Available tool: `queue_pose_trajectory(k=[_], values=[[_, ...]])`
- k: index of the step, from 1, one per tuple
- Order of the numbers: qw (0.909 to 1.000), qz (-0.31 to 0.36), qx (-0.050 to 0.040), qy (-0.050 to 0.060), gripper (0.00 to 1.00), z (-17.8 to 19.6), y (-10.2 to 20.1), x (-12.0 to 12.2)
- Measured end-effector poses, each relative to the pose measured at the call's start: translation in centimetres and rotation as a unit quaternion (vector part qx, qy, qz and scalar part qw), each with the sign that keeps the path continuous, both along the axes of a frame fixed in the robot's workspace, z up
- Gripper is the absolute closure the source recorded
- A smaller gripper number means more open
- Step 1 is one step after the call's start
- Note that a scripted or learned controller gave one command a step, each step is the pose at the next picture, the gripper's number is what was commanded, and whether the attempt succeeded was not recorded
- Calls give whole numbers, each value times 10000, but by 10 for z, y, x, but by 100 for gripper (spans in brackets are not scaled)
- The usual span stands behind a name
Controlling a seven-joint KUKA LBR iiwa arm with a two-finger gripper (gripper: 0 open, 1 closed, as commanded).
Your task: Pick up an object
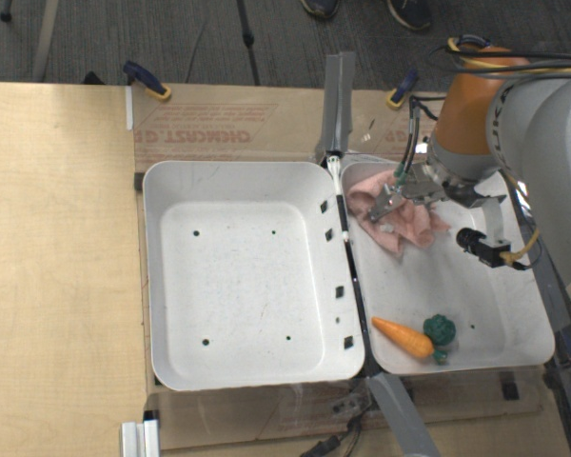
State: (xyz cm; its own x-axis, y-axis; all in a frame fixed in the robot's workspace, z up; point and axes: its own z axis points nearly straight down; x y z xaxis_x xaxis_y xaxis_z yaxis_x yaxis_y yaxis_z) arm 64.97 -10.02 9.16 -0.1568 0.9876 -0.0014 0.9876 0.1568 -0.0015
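A crumpled pink cloth [400, 219] lies at the far left of the right bin [495, 346]. My gripper [387, 204] hangs right over the cloth, its fingers pointing left and down onto the fabric. A toy carrot [407, 337] with a green top lies near the front edge of the same bin. The grey arm with its orange band [471, 112] covers the far right part of that bin.
The left bin [171, 184] sits beside the right one, with a grey divider rail [341, 112] between them at the back. Brown cardboard and blue-and-yellow clamps [145, 79] lie behind the bins. A wooden bench top stretches to the left.
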Motion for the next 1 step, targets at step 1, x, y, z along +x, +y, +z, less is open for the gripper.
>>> queue_pose_trajectory(k=[1], values=[[10000,25,4,-1,0,0,-9,-70]])
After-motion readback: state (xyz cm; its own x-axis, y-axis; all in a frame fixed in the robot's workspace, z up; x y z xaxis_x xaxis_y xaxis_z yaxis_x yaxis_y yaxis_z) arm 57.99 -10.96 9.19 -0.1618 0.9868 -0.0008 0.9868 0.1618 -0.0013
